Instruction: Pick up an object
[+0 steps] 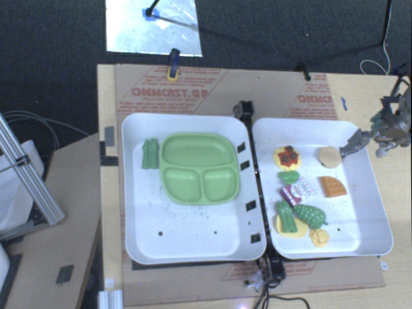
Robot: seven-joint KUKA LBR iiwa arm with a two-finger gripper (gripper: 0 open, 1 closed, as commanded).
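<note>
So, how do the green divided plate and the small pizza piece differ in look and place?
The green divided plate is large, plain green and split into three compartments; the small pizza piece is little, yellow with red topping. The plate lies in the left bin, the pizza piece in the right bin. Both lie flat.

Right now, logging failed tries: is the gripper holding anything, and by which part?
Nothing is held. The gripper hangs by the right bin's edge, beside the round biscuit.
</note>
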